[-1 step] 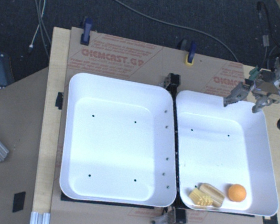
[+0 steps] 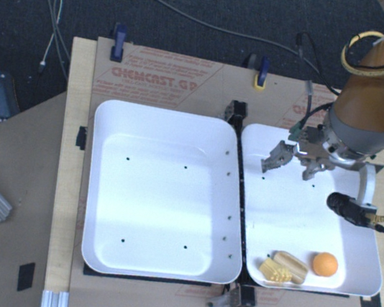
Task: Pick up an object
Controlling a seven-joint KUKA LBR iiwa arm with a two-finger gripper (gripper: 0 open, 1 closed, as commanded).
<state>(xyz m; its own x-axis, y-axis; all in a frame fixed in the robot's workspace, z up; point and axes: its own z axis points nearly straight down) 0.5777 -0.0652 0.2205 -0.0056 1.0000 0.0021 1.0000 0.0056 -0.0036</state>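
I hung over the right bin with my fingers spread and nothing in them.

My gripper [image 2: 293, 165] was above the far part of the right bin [image 2: 312, 220], near its left wall, and its two fingers [image 2: 276, 157] stood apart with only bare white floor showing between them. The objects lay well away from me, along the near edge of that same bin: an orange ball [image 2: 324, 264] toward the right, and just left of it a tan roll [image 2: 291, 262] touching a yellow corn cob [image 2: 275, 272] that sat at the rim. The left bin [image 2: 163, 195] lay beside mine, the two sharing a dark seam down the middle. Both bins rested on a cardboard sheet [image 2: 168, 79] held at its far edge by two blue clamps [image 2: 118, 40].
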